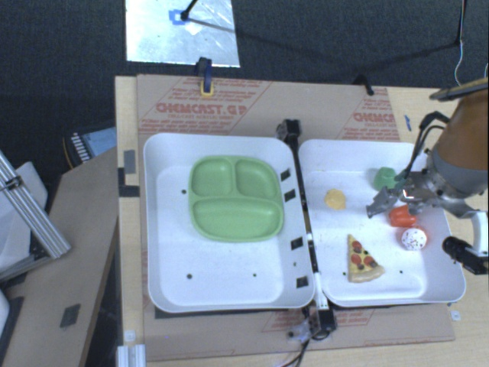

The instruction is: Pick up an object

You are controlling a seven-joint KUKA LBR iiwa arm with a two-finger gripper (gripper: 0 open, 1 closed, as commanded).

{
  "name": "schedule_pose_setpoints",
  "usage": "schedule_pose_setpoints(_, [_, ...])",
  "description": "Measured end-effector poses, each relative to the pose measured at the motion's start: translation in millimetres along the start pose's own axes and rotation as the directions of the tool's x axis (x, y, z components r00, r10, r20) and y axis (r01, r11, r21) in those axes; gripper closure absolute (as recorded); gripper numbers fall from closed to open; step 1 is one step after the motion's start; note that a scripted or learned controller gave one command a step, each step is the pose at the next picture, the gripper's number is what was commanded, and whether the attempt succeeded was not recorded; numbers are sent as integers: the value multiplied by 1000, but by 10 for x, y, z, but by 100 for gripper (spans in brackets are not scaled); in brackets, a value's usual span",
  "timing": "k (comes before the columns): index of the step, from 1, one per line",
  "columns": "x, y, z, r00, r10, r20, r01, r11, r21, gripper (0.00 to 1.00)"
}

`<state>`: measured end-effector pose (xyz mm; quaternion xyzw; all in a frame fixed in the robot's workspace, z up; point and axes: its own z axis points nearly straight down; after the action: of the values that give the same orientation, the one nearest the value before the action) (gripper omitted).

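Two white bins: left bin [164,228] has one green divided plate [234,198]; right bin [443,281] has five items (pizza slice [362,260], yellow piece [335,199], green piece [385,177], white ball [413,239], orange piece [402,217]); gripper [388,202] near right edge, touching orange piece, grip state unclear; open room along front-left.

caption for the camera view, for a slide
Gripper reaches between green and orange toys in right bin.

The brown board [252,105] lying on the worktop under the two bins bears the red printed word "CHEMCAST GP", which reads upside down from the camera. The same red print stands slantwise near the board's right corner [374,117], where it is partly hidden.
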<state>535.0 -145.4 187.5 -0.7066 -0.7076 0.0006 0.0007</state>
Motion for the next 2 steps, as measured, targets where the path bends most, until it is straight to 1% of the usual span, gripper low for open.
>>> schedule_pose_setpoints(1, [60, -41, 608, 1000, 0, -1, 0, 1000, 2, 0])
schedule_pose_setpoints(2, [65, -40, 1054, 1000, 1, -1, -1, 1000, 0, 0])
